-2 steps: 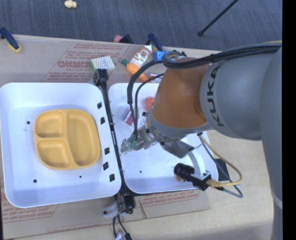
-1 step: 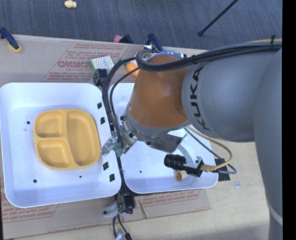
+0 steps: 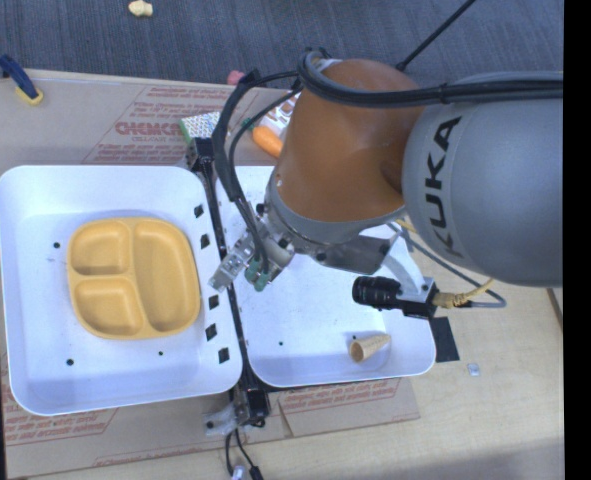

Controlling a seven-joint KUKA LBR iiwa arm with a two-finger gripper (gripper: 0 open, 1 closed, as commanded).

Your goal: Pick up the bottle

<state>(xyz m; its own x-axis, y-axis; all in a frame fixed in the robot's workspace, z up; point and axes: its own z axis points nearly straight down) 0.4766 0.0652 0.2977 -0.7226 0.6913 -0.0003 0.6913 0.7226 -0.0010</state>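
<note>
Bench covered with cardboard, two white bins side by side. The gripper hangs low in the right bin, just beside the rim it shares with the left bin. We cannot tell whether it is open or closed, and we see nothing held in it.

The orange and white thing we take for the bottle lies near the right bin's far rim, half hidden by the arm and well apart from the gripper. In or out of the bin: cannot tell.

Judgement: light, stiff plastic, smooth and likely to roll, so take it across the body, not the neck.

A cone sits near the front rim and a yellow plate lies in the left bin. There is open floor mid-bin. The far rim crowds the approach.
</note>
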